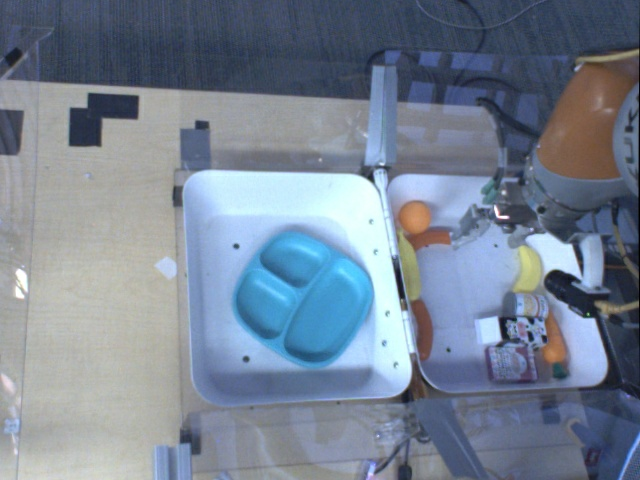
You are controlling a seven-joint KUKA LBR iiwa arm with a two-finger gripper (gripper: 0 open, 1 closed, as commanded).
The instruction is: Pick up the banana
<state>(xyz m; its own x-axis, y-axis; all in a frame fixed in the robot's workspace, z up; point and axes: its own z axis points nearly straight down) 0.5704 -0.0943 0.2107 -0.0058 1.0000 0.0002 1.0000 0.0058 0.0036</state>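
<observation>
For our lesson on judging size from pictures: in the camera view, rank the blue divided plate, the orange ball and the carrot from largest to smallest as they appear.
1. Blue divided plate, in the left bin, by far the largest.
2. Carrot, in the right bin's near right corner, partly hidden.
3. Orange ball, at the right bin's far left.
The carrot and ball look close in size, so that order is unsure.

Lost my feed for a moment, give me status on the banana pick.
End effector over right bin, nothing visibly held. Banana lying in the bin by the arm. Carton and carrot just below it.
</observation>
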